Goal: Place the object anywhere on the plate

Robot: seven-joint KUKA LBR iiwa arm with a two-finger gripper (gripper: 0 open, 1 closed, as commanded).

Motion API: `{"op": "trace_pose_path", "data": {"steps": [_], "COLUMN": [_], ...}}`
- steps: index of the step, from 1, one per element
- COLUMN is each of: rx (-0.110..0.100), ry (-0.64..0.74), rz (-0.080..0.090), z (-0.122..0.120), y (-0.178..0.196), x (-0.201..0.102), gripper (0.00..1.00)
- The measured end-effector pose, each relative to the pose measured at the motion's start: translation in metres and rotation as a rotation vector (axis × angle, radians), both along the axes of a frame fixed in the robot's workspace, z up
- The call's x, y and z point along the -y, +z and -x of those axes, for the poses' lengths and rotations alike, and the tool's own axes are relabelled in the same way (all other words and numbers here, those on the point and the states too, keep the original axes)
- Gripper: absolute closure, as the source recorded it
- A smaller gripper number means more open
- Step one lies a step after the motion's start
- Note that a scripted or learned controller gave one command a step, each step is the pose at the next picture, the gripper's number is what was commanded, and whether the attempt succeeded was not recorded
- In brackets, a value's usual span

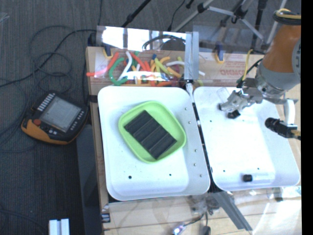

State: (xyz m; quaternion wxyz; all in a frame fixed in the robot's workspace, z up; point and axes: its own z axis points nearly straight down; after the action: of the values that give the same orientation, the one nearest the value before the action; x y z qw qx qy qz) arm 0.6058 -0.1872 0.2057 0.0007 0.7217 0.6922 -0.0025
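In the camera view, a light green, shallow plastic plate (173,124) with rounded corners is seen lying in the left-hand white bin (117,173). A dark grey, ribbed rectangular block (149,134) rests flat on the middle of this plate, lying wholly inside its rim. If this block is the object meant, the placing is judged to be done, and little is left beyond a clean retreat of the arm. The pincer (234,106) is found well apart from the plate, to its right, over the far part of the right-hand white bin (244,153). Nothing is seen between its fingers; whether they stand wide or narrow cannot be told, the view there being small and cluttered.
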Motion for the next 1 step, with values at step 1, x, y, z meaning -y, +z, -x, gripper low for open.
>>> {"op": "trace_pose_path", "data": {"steps": [1], "rx": [0.000], "ry": [0.175], "rz": [-0.006], "z": [0.0702], "y": [-0.0317], "x": [-0.0907], "gripper": [1.00]}}
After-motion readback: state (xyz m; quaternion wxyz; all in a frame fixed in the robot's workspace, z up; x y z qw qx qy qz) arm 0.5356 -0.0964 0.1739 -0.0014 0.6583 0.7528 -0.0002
